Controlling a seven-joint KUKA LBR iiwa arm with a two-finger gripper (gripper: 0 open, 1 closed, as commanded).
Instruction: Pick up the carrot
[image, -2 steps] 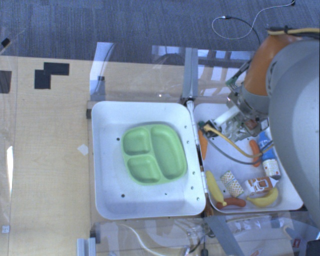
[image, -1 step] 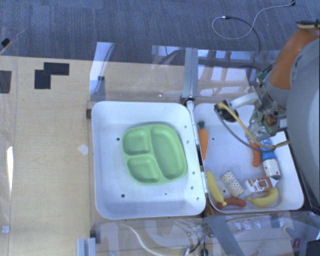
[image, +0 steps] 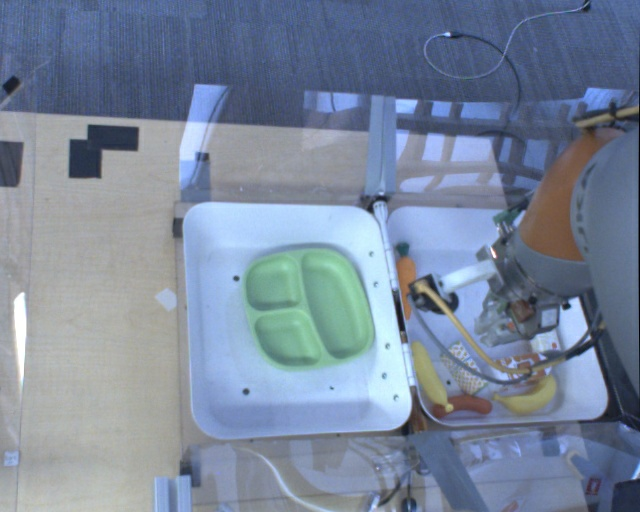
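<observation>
Two shallow white bins sit side by side on the counter (image: 100, 300), seen from the one overhead camera. The left bin (image: 215, 330) holds a green divided plate (image: 305, 308) lying flat near its middle, its three sections bare. The right bin (image: 450, 225) holds the loose food: the carrot (image: 405, 275) lies lengthwise hard against the left wall, just beside the divider between the bins, orange with a green top pointing away from the camera. Nearer the front edge lie a yellow banana (image: 425, 370) along the same wall, a red sausage-shaped piece (image: 468, 404) and a second banana (image: 530, 396), with a patterned item between them too small to identify.

The grey arm (image: 600, 220) reaches in from the right, and its gripper (image: 500, 310) hangs over the middle of the right bin, apart from the carrot, with cables looping beneath it. Whether the gripper is parted or closed cannot be told, and nothing is seen held in it. Because the carrot hugs the wall, a grasp will probably need to come in along its length, since the wall leaves little room on that side.
</observation>
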